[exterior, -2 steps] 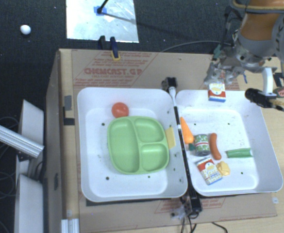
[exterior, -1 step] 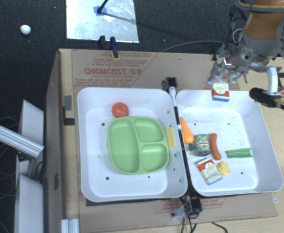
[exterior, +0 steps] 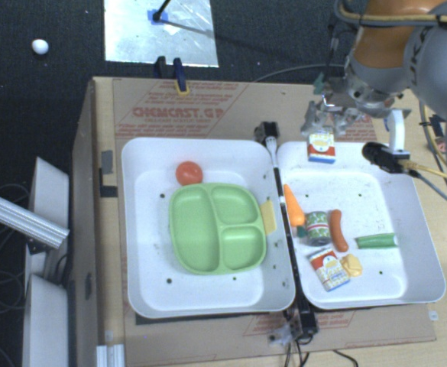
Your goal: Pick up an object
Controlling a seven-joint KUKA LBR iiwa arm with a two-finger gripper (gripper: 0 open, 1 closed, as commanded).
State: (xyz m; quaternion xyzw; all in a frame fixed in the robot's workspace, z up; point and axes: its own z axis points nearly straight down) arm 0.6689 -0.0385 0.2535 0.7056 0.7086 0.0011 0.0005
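Bins are sitting side by side on a cardboard sheet [exterior: 177, 105], meeting at a dark seam that serves as the landmark. Just left of the seam, the left bin [exterior: 143, 281] is holding a green divided plate [exterior: 215, 228], a yellow piece [exterior: 268, 217] lying between the plate and the seam, and a tomato [exterior: 189, 173] sitting beyond the plate toward the far wall; open floor is showing along that bin's left and near edges. Just right of the seam, a carrot [exterior: 293, 206], a small can [exterior: 315, 226], a sausage [exterior: 338, 230] and a carton [exterior: 328, 269] with a yellow lump [exterior: 351, 264] are crowding together; a green pod [exterior: 375, 241] is lying further right, with bare floor beyond it in the right bin [exterior: 418, 277]. The gripper [exterior: 328, 121] is hanging above that bin's far rim, right of the seam, with a small red-and-white carton [exterior: 322, 147] directly beneath it; how its grip stands cannot be told. Dark carpet is surrounding the bench.
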